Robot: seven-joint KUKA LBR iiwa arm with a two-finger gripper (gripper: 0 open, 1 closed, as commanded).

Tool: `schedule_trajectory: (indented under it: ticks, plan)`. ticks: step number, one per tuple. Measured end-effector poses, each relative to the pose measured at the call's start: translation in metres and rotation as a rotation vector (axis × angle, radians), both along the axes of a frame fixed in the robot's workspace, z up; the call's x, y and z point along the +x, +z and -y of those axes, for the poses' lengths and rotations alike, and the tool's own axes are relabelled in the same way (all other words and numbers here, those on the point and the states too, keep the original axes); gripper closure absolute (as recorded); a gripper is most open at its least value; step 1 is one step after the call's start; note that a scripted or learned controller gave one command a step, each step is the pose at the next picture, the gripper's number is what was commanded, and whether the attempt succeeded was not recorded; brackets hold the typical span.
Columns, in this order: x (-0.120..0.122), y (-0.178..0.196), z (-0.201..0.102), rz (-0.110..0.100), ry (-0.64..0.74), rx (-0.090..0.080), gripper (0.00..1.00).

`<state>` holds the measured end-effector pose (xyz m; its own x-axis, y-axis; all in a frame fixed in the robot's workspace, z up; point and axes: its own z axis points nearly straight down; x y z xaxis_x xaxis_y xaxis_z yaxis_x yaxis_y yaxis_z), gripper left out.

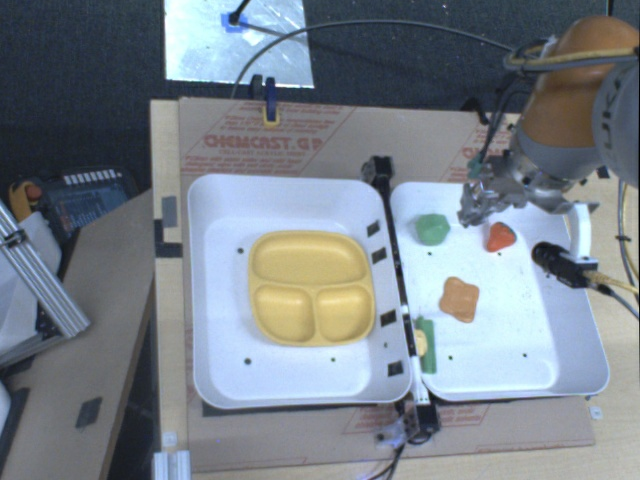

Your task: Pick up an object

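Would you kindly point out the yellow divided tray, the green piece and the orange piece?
yellow divided tray [306, 252]: camera view, top compartment.
green piece [433, 229]: camera view, its middle.
orange piece [460, 299]: camera view, its middle.

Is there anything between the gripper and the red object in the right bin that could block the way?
Nothing visible does. The gripper hangs just left of the red object, with bare bin floor between them. The green object lies further left, the orange object below, both off that path.

Green piece [432, 229] and red piece [500, 236] flank the tool [478, 211].
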<state>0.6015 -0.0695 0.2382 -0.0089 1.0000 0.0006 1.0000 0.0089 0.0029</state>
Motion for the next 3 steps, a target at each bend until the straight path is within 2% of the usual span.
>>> schedule_trajectory:
  ticks: [2,3]
  plan:
    - [0.027,0.002,-0.124,0.001,0.002,0.002,1.0]
    - [0.035,-0.006,-0.167,0.0,-0.001,0.001,1.0]
